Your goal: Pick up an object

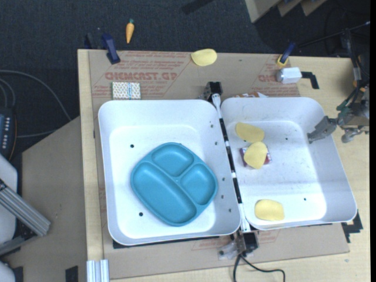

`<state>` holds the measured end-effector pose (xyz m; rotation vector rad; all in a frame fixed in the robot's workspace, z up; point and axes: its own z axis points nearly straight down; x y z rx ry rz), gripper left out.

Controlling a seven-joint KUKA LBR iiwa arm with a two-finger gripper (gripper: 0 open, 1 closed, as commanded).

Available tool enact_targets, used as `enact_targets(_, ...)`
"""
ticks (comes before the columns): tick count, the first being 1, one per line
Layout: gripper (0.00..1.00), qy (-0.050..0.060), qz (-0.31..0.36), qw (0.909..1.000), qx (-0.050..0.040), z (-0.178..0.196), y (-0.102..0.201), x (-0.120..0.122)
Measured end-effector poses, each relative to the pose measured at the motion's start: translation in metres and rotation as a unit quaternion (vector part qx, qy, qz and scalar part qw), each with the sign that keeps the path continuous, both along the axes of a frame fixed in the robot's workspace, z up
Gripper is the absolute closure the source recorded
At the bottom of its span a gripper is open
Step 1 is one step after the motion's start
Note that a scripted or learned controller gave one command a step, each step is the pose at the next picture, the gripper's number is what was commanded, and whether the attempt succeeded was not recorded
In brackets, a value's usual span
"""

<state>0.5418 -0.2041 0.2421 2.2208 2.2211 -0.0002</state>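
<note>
And here's the end effector [336, 129], hanging over the far right rim of the right bin [305, 175]. The view is too cluttered there to tell whether it is wide or narrow, and nothing can be made out in its grip.

Left of the end effector, across the bin floor, lies a yellow piece [249, 132]. Just below and touching it is a second yellow piece [256, 155], resting on a small red-and-white packet [267, 157]. Further toward the near edge, down and left of the end effector, a third yellow piece [269, 210] lies alone, well apart from the other two.

Well off to the left of the end effector, past the divider, the left bin [117, 122] holds a blue divided plate [173, 184], lying flat.

On the table [158, 75] beyond the bins, up and left of the end effector, there's a fourth yellow piece [204, 57], a small patterned packet [126, 90], a blue clamp [110, 49] and a small white box [289, 74]. Further off, on the dark floor, a toy carrot [130, 31].
</note>
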Motion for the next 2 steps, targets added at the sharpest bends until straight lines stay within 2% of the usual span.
enact_targets(1, 0.0, 0.0, 0.001, 1.0, 0.0003, -0.048, 0.061, 0.06)
enact_targets(2, 0.0, 0.001, 0.0, 1.0, 0.0009, -0.114, 0.11, 0.057)
